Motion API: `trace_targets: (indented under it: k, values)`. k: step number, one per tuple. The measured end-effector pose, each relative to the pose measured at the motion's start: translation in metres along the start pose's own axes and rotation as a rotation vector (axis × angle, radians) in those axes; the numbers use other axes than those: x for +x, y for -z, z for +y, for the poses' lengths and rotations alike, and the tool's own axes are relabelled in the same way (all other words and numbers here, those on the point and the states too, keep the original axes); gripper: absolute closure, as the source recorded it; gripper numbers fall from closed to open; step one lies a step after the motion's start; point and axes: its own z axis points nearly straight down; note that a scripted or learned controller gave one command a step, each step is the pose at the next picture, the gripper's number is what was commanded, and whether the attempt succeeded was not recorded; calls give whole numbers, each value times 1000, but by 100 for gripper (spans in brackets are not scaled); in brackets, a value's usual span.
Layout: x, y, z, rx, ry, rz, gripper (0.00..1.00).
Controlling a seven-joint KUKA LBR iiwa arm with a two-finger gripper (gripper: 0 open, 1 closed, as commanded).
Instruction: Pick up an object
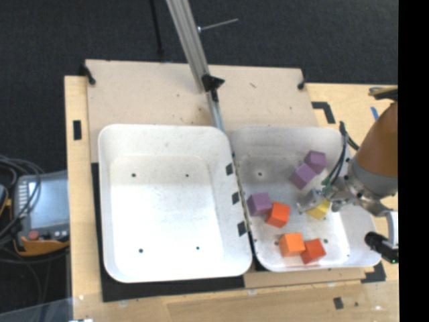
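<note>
Two shallow white bins side by side on the bench [75,213]. Every block gathered in the right bin [281,138], none in the left bin [107,180]; hence the arm [379,156] brought in from the right and bent down over the right-hand one.

Low over the right half of that bin: the end effector [311,202], set right against a yellow block [321,210], on its left and far side. Cannot tell whether apart, together or clamped on the block, both being blurred into one small patch at this slant. Judging from such closeness, probably in the middle of a grasp attempt, with no sign of the block raised off the bin floor.

Likely target, then: the yellow block, lying right of the bin's middle. Placed apart from the rest, so easier to close on without knocking a neighbour.

Elsewhere in the right bin:
- two purple blocks [309,168] just beside each other toward the far side, left of the arm;
- a third purple block [259,203] near the divide between the bins, touching or nearly touching an orange block [278,214];
- two more orange blocks [301,247] side by side at the near edge.

Pairs packed that tightly: harder to take singly, by the look of it. Main risk here: nudging the yellow block aside instead of gripping it.
</note>
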Motion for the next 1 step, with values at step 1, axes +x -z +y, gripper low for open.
trace_targets:
  k: [1]
  values:
    - [1, 11, 1, -2, -6, 5, 100]
